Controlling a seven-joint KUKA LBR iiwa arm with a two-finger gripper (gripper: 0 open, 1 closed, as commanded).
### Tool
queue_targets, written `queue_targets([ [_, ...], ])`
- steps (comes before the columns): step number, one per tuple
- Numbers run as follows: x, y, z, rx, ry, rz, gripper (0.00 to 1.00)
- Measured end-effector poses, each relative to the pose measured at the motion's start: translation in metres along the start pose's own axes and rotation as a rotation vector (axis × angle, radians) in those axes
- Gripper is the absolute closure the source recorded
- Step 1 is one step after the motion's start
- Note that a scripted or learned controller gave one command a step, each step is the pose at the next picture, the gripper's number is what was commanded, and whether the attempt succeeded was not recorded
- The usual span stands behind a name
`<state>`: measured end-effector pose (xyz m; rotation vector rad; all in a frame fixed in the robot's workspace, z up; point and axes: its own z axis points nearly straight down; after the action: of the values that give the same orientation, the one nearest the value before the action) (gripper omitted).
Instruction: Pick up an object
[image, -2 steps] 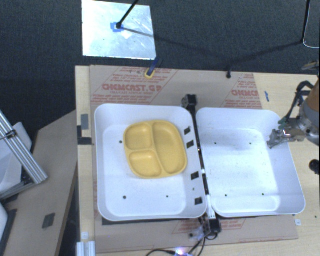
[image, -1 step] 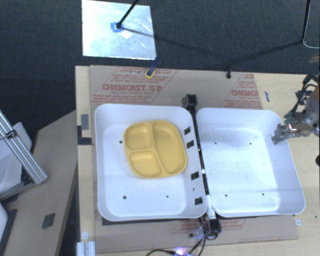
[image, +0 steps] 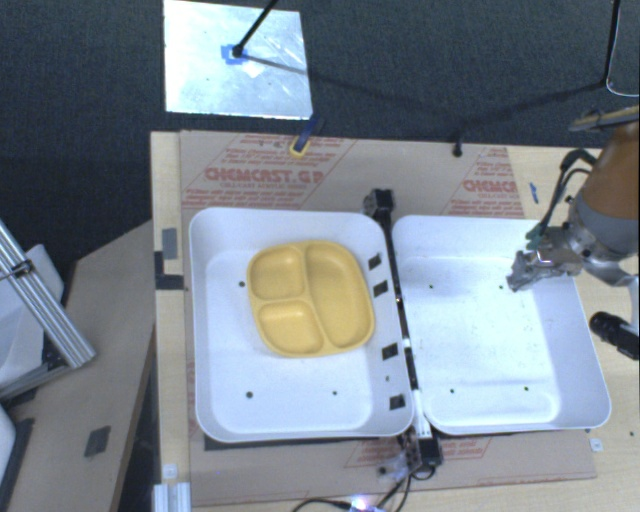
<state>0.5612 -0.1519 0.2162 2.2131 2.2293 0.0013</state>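
Two bins face you: the left bin (image: 215, 330) carries a yellow divided plate (image: 310, 297) near its centre, while over the right bin's (image: 560, 400) far right edge your gripper (image: 528, 270) hangs, grasping nothing.

2 white bins (image: 215, 400), side by side. 1 yellow tray (image: 310, 297) w/ 3 compartments, in left bin. 1 arm, 1 gripper (image: 528, 268) over right bin.
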Motion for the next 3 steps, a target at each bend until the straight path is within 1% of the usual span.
queue_targets([
  [1,0.06,0.003,0.005,0.0,0.0,-0.001,1.0],
  [2,0.105,0.005,-0.005,-0.002,0.001,-0.002,1.0],
  [3,0.161,-0.002,-0.015,-0.002,0.001,-0.003,1.0],
])
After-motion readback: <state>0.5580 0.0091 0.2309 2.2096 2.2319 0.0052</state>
